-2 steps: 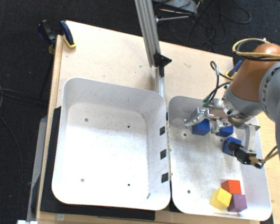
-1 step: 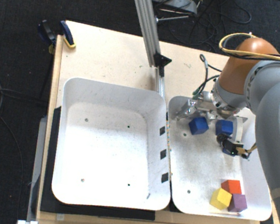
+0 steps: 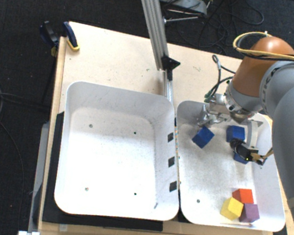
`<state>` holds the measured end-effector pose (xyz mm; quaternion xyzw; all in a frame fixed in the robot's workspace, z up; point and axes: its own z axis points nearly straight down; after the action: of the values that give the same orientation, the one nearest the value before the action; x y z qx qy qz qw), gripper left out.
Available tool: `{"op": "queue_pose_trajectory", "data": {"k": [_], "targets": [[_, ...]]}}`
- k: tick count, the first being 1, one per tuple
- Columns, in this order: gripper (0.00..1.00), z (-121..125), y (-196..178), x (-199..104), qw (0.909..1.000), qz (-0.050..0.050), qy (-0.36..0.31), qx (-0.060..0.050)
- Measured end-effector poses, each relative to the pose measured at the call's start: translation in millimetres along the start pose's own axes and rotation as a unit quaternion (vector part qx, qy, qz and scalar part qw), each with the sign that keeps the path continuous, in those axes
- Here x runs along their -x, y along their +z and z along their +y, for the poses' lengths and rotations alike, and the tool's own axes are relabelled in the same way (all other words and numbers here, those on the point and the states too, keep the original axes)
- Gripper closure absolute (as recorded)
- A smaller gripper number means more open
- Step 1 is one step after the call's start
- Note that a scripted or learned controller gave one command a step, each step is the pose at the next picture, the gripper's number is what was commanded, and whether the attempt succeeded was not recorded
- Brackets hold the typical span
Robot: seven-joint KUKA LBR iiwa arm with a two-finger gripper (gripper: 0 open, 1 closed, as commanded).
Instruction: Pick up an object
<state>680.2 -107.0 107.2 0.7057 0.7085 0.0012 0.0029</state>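
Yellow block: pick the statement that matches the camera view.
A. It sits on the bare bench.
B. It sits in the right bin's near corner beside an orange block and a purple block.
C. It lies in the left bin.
B: the yellow block touches the orange block and the purple block in the right bin.

Arm over right bin; blue cube below jaws.

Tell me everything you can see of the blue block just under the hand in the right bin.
The blue block is a small solid-coloured cube, matte, looking like foam or painted wood. It sits tilted, one corner pointing down, in the upper left part of the right bin, near the wall shared with the other bin. The hand is directly above it, at or touching its top; whether it grips the block cannot be told. Another blue piece lies apart to its right.
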Motion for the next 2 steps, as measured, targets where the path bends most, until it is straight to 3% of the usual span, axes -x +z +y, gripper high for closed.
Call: {"op": "queue_pose_trajectory", "data": {"k": [1, 2], "targets": [[0.0, 0, 1, 0, 1.0, 0.0, 0.0, -0.001], [0.0, -56, 13, -1, 1.0, 0.001, 0.003, -0.006]]}}
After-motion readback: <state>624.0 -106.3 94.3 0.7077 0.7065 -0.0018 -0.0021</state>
